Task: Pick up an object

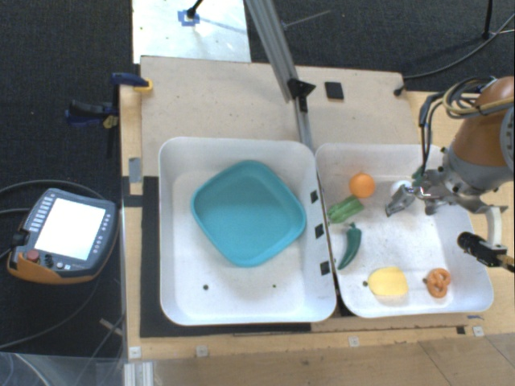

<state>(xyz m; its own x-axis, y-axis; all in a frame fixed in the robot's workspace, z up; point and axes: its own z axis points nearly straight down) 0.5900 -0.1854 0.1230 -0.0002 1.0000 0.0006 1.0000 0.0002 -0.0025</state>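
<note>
Bright, even light — soft shadows, slightly grainy

Glossy smooth plastic teal plate (pixel 248 211); white bins (pixel 185 296) smooth plastic; desk (pixel 217 103) matt raw board; gripper (pixel 400 199) dull grey metal.

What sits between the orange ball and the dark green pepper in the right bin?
In the camera view, a light green vegetable piece lies between the round orange ball and the dark green curved pepper.
</note>
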